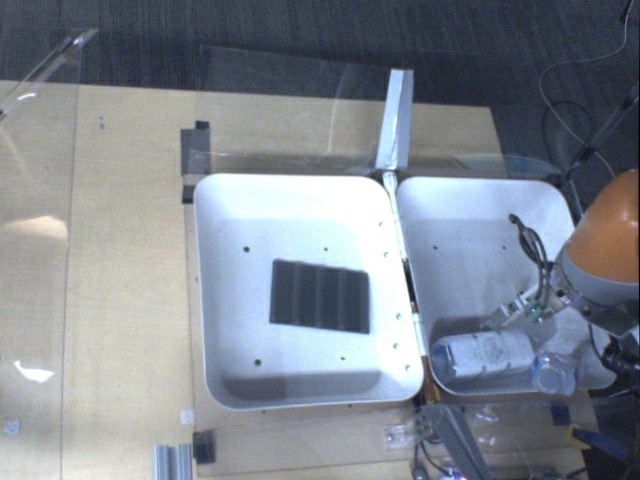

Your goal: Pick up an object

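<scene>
A clear plastic bottle (488,356) with a pale label lies on its side at the front of the right bin (460,238), its bluish cap end pointing right. A black ridged rectangular pad (320,295) lies flat in the middle of the left bin (240,218). The arm's orange band (610,238) comes in at the right edge. My gripper (518,311) is low inside the right bin, just above and behind the bottle's right half, close to it. Whether it touches the bottle is unclear.
A black cable (528,240) loops along the arm over the right bin's back right. A metal divider post (395,128) rises behind the seam between the bins. Clear plastic sheets lie on the wooden bench to the left.
</scene>
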`<state>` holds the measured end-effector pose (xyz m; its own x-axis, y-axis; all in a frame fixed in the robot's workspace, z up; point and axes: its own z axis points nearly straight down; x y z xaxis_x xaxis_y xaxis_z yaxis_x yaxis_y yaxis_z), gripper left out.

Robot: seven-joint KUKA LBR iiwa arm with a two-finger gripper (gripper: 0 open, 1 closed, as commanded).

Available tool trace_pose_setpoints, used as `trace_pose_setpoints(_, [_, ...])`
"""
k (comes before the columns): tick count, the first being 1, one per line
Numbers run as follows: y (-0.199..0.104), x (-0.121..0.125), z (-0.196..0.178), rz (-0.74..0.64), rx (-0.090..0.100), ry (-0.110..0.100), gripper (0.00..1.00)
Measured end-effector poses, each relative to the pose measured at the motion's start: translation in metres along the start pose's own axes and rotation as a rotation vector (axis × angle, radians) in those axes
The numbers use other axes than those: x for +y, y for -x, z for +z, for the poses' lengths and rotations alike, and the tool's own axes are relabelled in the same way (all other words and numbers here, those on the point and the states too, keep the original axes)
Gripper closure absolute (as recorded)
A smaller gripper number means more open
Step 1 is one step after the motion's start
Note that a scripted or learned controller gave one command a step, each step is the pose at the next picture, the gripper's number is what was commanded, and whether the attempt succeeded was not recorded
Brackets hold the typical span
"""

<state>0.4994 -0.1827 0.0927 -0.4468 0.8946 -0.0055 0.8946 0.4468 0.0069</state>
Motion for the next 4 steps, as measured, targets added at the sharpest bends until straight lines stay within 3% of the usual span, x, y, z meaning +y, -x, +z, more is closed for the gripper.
trace_pose_setpoints(1, [0.046, 0.041, 0.004, -0.006, -0.003, 0.003, 0.0])
trace_pose_setpoints(2, [0.016, 0.015, 0.002, -0.268, -0.007, 0.007, 0.0])
trace_pose_setpoints(3, [-0.041, 0.123, 0.003, -0.244, -0.001, 0.007, 0.0])
trace_pose_setpoints(4, [-0.015, 0.169, 0.006, -0.019, -0.001, 0.003, 0.0])
